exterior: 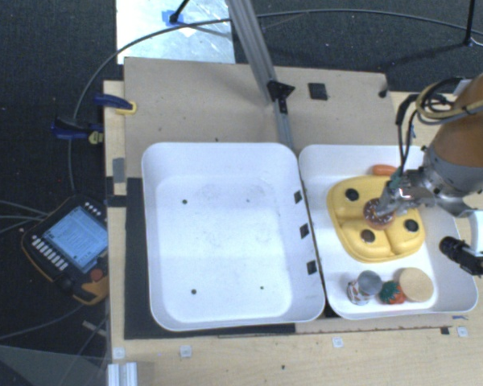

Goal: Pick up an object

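KUKA gripper point(384, 207) hovering over yellow tray-shaped object point(376, 219) in right bin point(326, 215); can't tell whether it's gripping anything. Approx. best approach: descending straight, centring on one rim, closing firmly w/o nudging round objects point(390, 286) nearer the front.

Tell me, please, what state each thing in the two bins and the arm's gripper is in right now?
Left bin: sitting flat on the bench.
Right bin: holding all the objects.
Yellow tray: lying flat in the right bin, under the gripper.
Gripper: lowered onto the yellow tray; grasp unclear.
Orange piece: lying by the far wall.
Grey ball: resting near the front wall.
Tan disc: lying flat, front corner.
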Action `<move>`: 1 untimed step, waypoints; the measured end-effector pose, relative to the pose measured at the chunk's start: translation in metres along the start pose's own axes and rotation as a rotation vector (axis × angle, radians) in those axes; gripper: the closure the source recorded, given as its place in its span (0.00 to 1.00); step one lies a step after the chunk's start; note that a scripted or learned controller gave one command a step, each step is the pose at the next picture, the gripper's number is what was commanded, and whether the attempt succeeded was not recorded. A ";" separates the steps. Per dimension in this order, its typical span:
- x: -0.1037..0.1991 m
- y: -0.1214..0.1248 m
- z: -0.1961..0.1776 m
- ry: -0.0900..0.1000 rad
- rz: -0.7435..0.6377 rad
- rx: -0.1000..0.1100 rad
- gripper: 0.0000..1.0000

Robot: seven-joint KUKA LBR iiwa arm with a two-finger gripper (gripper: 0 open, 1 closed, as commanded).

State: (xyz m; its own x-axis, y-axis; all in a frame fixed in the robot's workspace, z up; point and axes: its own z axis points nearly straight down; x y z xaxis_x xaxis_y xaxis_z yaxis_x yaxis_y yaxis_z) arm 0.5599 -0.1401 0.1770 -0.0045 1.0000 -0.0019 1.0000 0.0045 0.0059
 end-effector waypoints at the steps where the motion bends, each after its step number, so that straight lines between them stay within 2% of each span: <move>1: -0.005 0.000 -0.045 0.000 0.000 -0.001 1.00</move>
State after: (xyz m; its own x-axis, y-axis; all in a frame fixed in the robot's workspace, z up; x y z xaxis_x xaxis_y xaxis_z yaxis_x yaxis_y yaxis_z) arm 0.5594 -0.1447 0.2216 -0.0043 1.0000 -0.0015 1.0000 0.0043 0.0064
